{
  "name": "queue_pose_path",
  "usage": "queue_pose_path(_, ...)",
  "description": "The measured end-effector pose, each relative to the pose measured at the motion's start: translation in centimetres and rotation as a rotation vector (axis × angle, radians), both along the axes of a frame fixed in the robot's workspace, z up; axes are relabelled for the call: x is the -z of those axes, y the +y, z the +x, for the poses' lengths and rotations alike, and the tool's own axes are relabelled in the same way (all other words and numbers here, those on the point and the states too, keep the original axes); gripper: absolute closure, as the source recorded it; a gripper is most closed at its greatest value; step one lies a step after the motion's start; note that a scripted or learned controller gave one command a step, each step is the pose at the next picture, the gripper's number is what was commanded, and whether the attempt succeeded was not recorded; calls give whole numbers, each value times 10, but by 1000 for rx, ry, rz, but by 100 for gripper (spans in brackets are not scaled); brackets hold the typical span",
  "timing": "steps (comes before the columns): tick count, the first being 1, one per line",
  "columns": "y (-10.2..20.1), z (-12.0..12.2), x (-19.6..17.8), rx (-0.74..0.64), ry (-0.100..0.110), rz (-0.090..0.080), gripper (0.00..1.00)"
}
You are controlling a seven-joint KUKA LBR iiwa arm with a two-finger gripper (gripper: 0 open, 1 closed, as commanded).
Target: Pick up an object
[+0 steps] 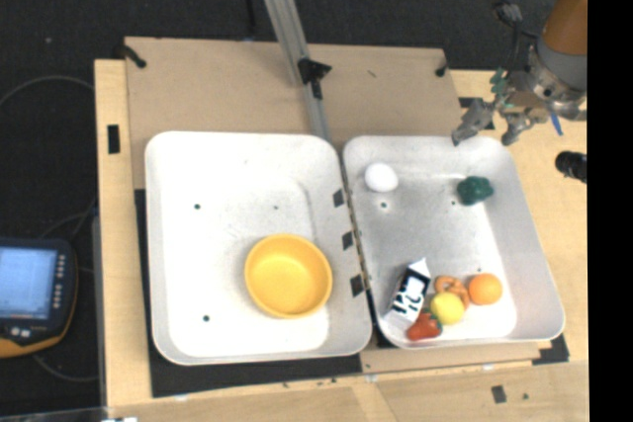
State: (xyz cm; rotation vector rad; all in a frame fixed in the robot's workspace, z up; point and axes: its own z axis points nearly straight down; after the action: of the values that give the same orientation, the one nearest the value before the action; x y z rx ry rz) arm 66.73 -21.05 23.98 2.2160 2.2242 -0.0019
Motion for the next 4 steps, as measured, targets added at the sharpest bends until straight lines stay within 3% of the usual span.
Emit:
queue_pose_path(1,-1,0,0,-1,1,-1,0)
queue_pose_path(3,-12,-14,97,4,5,-1,0)
queue_pose_path(4,-14,-13,124,5,-2,-2,0)
